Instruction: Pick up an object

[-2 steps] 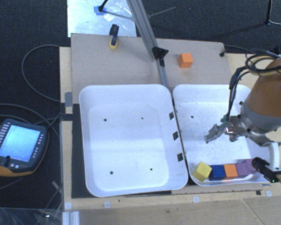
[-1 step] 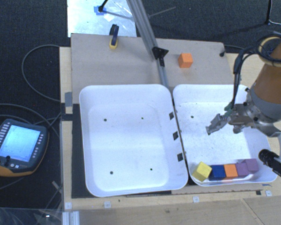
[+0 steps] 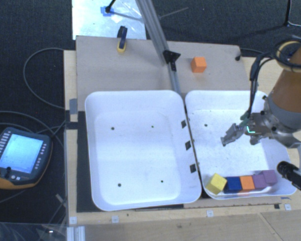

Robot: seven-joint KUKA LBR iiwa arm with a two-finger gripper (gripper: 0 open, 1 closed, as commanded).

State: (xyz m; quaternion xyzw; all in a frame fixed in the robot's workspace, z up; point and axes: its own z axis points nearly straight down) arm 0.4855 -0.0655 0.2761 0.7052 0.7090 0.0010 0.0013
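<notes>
– Bench front edge [image 3: 165,220] sits nearest us, bare wood. What do we log from the left?
– Teach pendant [image 3: 19,157] off the bench's left side, screen lit, with a cable [image 3: 39,74] looping behind it. Next comes the left bin [image 3: 140,154], white and shallow.
– And behind it?
– Yellow-and-black clamp [image 3: 122,39] on the board, then a grey pole [image 3: 155,24] slanting down to the gap between the bins. We also see an orange cube [image 3: 199,64] on the board, outside both bins.
– Where are the task things?
– In the right bin [image 3: 225,109], all against its near wall. We count a yellow block [image 3: 216,183], blue block [image 3: 234,184], orange block [image 3: 247,183] and purple block [image 3: 263,178], touching side by side.
– Which way does the row run?
– Its long axis goes left to right along the near wall, rising slightly toward the purple end. The yellow block sits skewed, a corner toward the bin's near-left corner; the others look squared to the wall. All are small, plain-coloured cubes. We can't tell if the purple is one block or two.
– Where's the gripper?
– The gripper [image 3: 233,134] is over the middle of the right bin, pointing left, well apart from the row. Nothing shows in it. We cannot tell whether it is apart or together; too small and blurred.
</notes>
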